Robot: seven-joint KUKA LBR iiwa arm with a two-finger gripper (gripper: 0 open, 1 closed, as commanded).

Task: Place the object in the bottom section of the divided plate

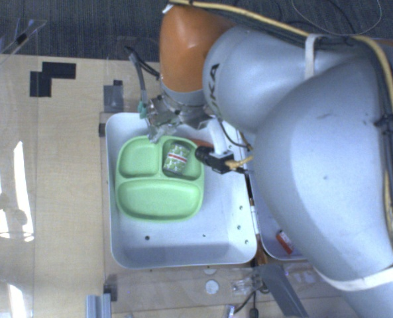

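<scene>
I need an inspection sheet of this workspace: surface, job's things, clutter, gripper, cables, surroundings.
Surface: wooden bench bearing a white bin.
Job's things: green plate in the bin; a green-and-white object lies in its upper right section, bottom section bare.
Clutter: small red item in the right bin.
Gripper: gripper above the plate's top edge; state hidden.
Cables: cable along the arm; loose wires on the floor.
Surroundings: dark carpet.

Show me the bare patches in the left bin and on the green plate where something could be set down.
Free: the divided plate's wide bottom section and its upper-left section; also the white bin floor below the plate and along the bin's right wall. Crowded: the upper-right section, which holds a small object, with the gripper just above.
</scene>
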